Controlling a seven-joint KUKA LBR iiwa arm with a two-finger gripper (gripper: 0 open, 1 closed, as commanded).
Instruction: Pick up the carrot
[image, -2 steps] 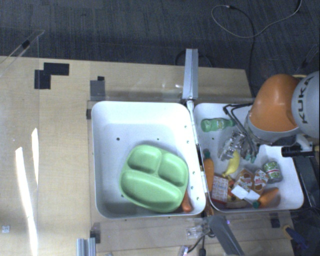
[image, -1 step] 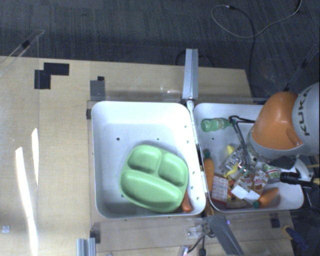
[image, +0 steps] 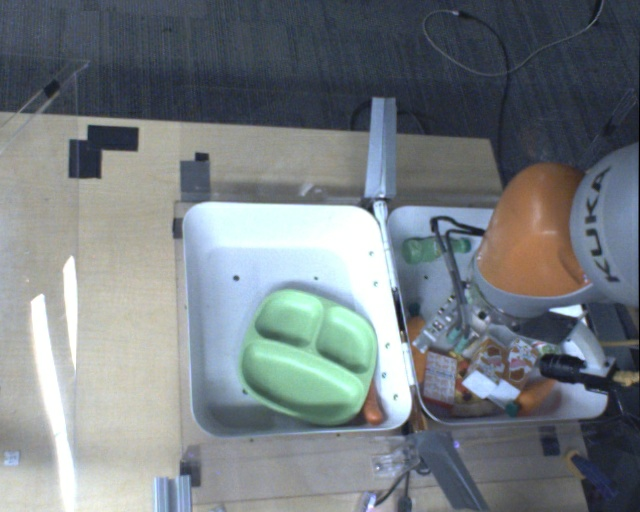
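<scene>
1. Arm position. The arm (image: 560, 240) enters from the right and hangs over the right bin (image: 420, 228), its orange band covering the far right part of that bin.

2. End effector. The gripper (image: 456, 325) sits low under the wrist, over the clutter in the middle of the right bin. The wrist masks most of it. I cannot tell whether it is released, clenched or grasping anything.

3. Task object. I read the carrot (image: 372, 409) as the short orange piece in the left bin (image: 210, 300), in its near right corner. It lies against the near right edge of the green divided plate (image: 310, 355), close to the bin wall. It is apart from the gripper, on the other side of the wall between the bins.

4. Other contents. The right bin holds a heap of small packets (image: 440, 378) and a green item (image: 422, 250) at its far left. Another orange piece (image: 540, 394) lies along the near right edge; I cannot identify it.
</scene>
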